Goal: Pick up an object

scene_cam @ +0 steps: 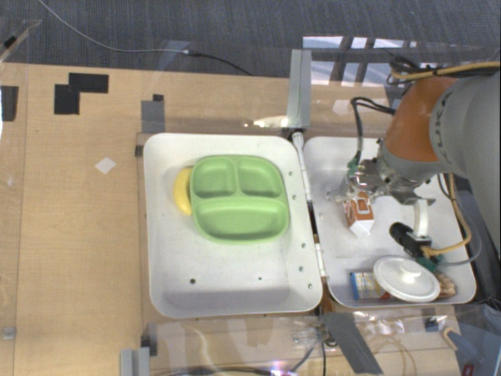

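Orange-and-white carton [361,216] is sitting in the left-centre part of the right bin [333,249], with the arm [438,124] reaching over it from the right. The gripper [365,183] is hanging at the carton's far end, so the carton is lying just to its near side, long axis running far to near; whether it is clamping the carton or standing released I cannot tell. A white bowl [405,279] and a can [363,286] are resting by the near wall.

floor [156,6]: dark grey carpet | bench [70,233]: pale wood | black tape marks [70,96]
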{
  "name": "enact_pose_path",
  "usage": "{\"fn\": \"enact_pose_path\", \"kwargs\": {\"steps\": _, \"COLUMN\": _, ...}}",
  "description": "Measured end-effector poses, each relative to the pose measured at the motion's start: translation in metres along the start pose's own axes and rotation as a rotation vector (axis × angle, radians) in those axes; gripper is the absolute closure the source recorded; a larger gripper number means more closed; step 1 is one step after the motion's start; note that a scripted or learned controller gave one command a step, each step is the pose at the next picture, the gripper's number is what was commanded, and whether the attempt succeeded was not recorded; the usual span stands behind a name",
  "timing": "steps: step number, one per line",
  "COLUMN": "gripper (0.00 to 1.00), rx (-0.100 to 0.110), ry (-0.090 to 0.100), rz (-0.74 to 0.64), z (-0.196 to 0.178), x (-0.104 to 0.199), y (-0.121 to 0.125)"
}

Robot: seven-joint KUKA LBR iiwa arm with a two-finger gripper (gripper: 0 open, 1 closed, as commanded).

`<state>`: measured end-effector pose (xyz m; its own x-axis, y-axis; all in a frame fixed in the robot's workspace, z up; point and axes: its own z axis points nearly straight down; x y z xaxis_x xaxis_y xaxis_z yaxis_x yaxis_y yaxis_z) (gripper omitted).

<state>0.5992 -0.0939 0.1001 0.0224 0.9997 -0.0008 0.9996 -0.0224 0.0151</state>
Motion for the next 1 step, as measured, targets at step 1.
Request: {"fn": "enact_pose_path", "kwargs": {"steps": 1, "gripper": 1.0, "rx": 0.009, "ry": 0.002, "rz": -0.019, "z": -0.086, "x": 0.0811, "y": 0.0302}}
